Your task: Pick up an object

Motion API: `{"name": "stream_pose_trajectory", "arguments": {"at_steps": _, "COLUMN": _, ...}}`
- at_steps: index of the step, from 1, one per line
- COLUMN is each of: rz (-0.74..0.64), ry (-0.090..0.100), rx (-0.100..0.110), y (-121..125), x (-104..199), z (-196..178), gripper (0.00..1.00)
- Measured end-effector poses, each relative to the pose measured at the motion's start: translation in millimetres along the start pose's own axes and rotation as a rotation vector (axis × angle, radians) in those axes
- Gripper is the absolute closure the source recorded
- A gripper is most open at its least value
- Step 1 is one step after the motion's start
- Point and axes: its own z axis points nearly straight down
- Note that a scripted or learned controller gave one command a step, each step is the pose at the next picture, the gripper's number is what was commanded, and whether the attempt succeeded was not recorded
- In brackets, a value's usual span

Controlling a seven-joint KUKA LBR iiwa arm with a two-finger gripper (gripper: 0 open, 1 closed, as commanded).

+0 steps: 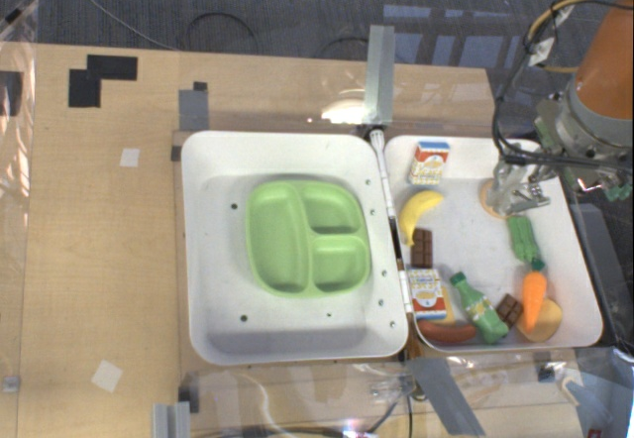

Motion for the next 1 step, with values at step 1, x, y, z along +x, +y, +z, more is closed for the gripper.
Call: {"name": "stream_pose_trajectory", "arguments": {"at_steps": 1, "rz": 0.200, "ry": 0.002, "rx": -0.001, "y": 36.2, "x": -41.3, "z": -62.8, "gripper": 1.00}}
